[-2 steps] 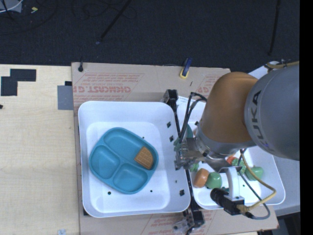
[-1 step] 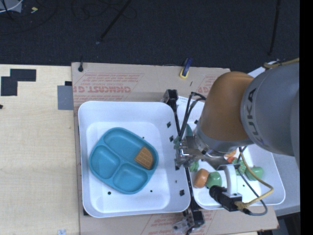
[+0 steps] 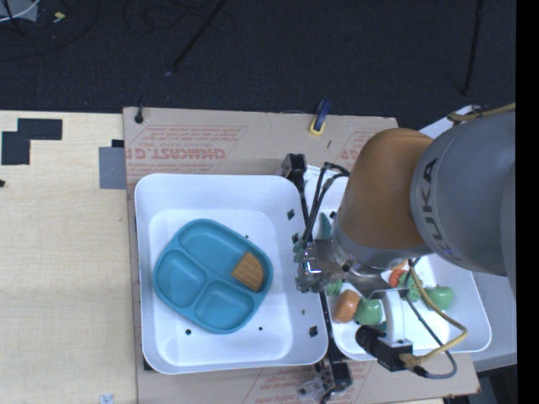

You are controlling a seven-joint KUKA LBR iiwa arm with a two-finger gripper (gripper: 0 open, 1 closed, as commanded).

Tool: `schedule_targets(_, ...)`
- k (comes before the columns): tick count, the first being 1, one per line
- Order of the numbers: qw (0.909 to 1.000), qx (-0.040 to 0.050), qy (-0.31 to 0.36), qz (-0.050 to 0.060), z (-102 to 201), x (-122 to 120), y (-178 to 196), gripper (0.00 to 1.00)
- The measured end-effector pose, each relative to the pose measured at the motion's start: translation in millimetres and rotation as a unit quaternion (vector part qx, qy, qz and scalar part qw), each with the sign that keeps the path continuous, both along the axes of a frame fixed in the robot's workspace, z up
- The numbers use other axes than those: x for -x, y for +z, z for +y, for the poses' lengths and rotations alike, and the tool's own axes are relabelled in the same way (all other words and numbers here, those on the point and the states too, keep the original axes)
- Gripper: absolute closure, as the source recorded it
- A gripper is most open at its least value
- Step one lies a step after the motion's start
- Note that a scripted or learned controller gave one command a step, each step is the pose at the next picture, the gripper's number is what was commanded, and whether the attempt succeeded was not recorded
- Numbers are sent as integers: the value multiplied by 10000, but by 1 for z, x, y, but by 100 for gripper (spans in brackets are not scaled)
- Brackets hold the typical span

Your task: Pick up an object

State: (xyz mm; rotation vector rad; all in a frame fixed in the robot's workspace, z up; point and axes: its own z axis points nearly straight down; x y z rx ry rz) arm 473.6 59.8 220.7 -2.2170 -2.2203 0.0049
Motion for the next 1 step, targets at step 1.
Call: schedule_targets(1, 10000, 6, -14, -4, -8, -7, -4, 100)
